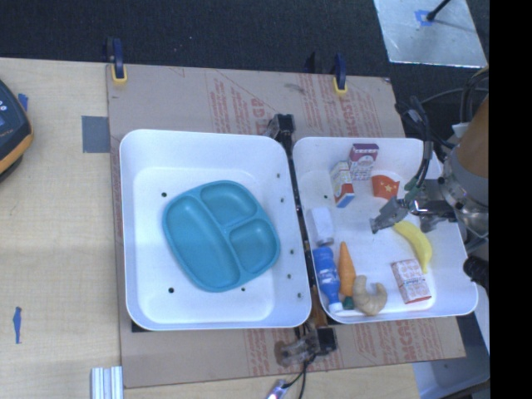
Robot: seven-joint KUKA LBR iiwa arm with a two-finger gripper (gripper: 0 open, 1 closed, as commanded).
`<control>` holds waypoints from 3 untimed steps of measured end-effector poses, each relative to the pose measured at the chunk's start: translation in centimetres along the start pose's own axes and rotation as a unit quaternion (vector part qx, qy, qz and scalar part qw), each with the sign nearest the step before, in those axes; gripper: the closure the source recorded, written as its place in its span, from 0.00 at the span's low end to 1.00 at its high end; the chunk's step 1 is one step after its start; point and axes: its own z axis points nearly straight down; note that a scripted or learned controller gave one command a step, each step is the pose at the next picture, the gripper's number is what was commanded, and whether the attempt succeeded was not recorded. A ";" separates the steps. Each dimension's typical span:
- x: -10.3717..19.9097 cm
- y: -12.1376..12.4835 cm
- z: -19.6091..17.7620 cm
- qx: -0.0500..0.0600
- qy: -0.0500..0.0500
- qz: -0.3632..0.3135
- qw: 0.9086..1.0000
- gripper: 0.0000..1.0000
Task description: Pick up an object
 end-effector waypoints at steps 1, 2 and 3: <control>2.1 4.8 5.1 0.000 -0.001 0.000 1.000 0.00; 0.9 0.8 14.7 -0.001 -0.003 0.002 1.000 0.00; 0.9 0.8 13.7 0.000 -0.002 -0.001 1.000 1.00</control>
